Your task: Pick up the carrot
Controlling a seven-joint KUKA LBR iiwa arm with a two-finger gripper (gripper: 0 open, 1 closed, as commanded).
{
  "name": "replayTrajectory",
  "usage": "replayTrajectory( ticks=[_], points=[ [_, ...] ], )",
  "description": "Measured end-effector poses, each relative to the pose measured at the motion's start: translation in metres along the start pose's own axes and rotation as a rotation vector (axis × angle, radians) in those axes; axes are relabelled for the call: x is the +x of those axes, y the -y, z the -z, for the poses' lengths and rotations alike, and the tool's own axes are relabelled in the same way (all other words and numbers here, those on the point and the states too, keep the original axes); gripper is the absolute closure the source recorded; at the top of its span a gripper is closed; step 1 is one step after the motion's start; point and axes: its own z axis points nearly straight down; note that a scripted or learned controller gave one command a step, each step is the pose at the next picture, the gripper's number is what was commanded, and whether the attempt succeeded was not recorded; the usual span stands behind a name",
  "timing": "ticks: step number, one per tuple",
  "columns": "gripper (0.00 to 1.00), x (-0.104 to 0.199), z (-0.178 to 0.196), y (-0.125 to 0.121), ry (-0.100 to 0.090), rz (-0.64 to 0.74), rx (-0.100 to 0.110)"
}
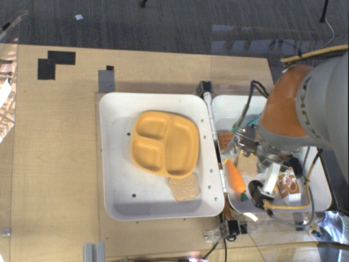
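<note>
the only lettering that reads stands on the grey arm (322,111), at the far right: dark capitals running sideways down its casing, of which "ku" is clear (the remaining letters are cut off by the picture's edge). a small brown and white packet (287,182) in the right bin (229,107) carries print, but it is too small and blurred to make out.
</note>
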Motion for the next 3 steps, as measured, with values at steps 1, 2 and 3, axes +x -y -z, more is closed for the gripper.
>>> replayTrajectory(
  ticks=[1,2,3],
  points=[
    [0.00,0.0000,0.0000,0.0000,0.000,0.000,0.000],
    [0.00,0.0000,0.0000,0.0000,0.000,0.000,0.000],
    [0.00,0.0000,0.0000,0.0000,0.000,0.000,0.000]
  ],
)
